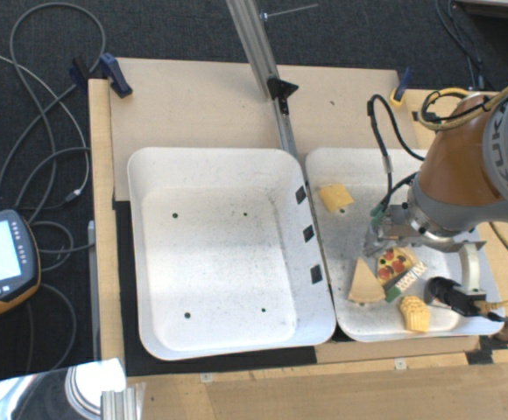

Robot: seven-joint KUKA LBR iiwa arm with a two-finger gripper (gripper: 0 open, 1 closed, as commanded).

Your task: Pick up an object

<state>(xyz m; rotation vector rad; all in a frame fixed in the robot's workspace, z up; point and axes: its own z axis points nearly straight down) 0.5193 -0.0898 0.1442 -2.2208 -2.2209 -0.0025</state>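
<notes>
At the bottom edge a crumpled silver object [35, 398] sits by the bench corner, with a handheld control pendant [0, 265] on the dark floor to the left. Of the 2 white bins, the left bin [219, 252] shows bare speckled plastic. The right bin [359, 322] holds 4 toys: a yellow block [335, 197] near its top, a tan wedge [364, 283], a yellow corn-like piece [414, 313], and a printed pizza-patterned piece [398, 269] between them. The gripper [385, 239] hangs just above the pizza-patterned piece, seemingly close to touching it; the wrist hides the claw, so I cannot tell its state.
</notes>
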